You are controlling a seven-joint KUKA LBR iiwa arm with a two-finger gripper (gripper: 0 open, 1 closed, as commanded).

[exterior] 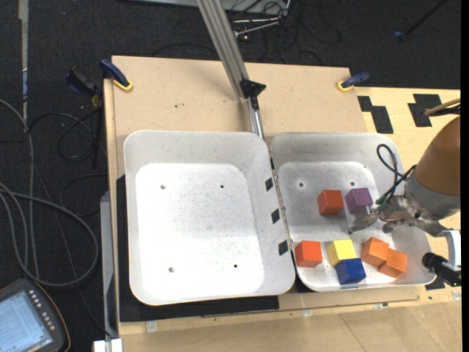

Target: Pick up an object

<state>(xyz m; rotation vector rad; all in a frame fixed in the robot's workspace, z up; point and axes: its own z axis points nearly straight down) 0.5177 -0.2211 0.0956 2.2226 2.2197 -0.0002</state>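
The right bin [315,169] holds several small blocks. A red-orange cube [330,202] and a purple cube [358,198] lie near its middle. Along the front sit an orange cube [308,253], a yellow cube [341,251], a blue cube [351,270] and two orange blocks [376,250] [394,262]. My gripper [366,221] reaches in from the right and hangs low just below and right of the purple cube, above the two orange blocks. No block is visibly held.
The left bin [196,215] lies beside the right one, with a raised divider [275,196] between them. A slanted metal pole [227,42] crosses the back of the bench. Black cables [392,169] loop off the wrist over the right bin's far side.
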